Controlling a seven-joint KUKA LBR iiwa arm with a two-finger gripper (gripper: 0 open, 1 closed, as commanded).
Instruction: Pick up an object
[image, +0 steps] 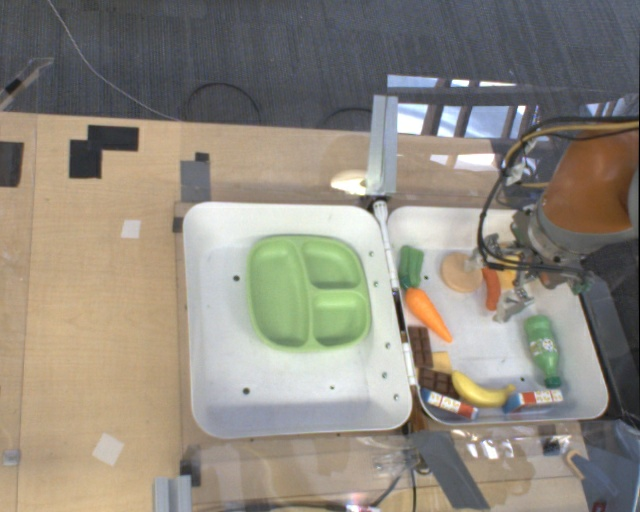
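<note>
My gripper (513, 299) hangs over the upper middle of the right bin (590, 395), under the grey wrist and orange band of the arm (590, 190). Just to its left lies a small red-orange sausage-shaped piece (491, 288), partly under the wrist. A tan round disc (461, 272) sits left of that. A green bottle (543, 348) lies below and to the right of the gripper. Further left are a green pepper (410, 267) and an orange carrot (429, 313). I see nothing held in the gripper.
Along the right bin's front lie a banana (480, 391), a brown chocolate bar (424, 360) and small coloured blocks (533, 400). The left bin (215, 390) holds a green divided plate (307, 292). A metal post (381, 145) stands behind the bins' shared wall.
</note>
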